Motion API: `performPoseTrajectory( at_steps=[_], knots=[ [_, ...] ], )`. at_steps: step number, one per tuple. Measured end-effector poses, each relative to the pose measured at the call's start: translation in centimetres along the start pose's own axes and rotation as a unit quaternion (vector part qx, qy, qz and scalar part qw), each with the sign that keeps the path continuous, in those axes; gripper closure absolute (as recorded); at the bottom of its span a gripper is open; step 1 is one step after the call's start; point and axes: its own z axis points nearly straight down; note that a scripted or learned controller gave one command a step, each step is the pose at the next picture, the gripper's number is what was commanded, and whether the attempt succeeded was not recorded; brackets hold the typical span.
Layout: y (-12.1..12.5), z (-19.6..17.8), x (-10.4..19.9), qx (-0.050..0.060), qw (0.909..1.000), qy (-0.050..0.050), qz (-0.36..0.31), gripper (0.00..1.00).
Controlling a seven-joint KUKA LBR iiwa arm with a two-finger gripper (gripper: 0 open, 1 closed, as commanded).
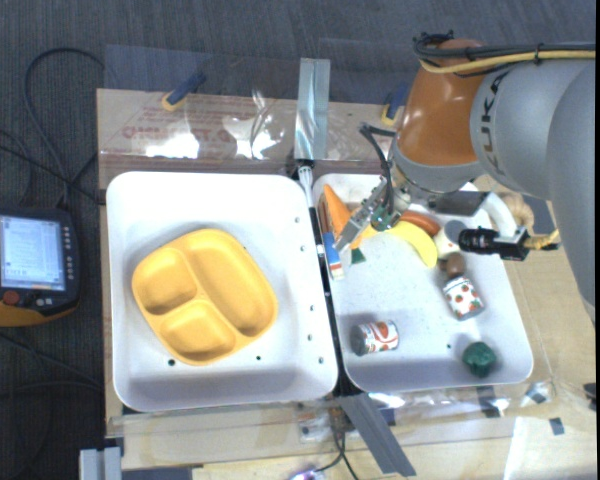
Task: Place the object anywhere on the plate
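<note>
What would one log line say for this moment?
arm: over right bin | gripper: near carrot | plate: yellow, left bin | task: not done

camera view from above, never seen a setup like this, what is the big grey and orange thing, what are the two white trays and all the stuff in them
The picture comes from one camera fixed above a bench, looking down at a slant. The big grey and orange machine is a robot arm reaching in from the right. Its hand hangs over the far left corner of the right shallow white bin; whether it holds anything cannot be told. That bin carries small items: an orange carrot-like piece, a yellow banana-like piece, a red and white can, a white cup with red spots and a dark green lump. The left shallow white bin holds a yellow plastic plate with three compartments, where one item should go.
</note>
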Motion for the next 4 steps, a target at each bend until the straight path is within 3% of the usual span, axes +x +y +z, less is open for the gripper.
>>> performPoseTrajectory(
  at_steps=[1, 2, 3, 4],
  knots=[
    [1.4, 0.0, 9.6, -0.002, 0.9868, 0.002, -0.162, 1.00],
    [2.6, -1.3, 19.1, -0.002, 0.9795, 0.002, -0.202, 1.00],
    [12.4, 0.4, 17.6, 0.000, 0.9695, 0.002, -0.245, 1.00],
    [12.4, 0.3, 17.5, -0.001, 0.9696, 0.001, -0.245, 0.00]
  ],
)
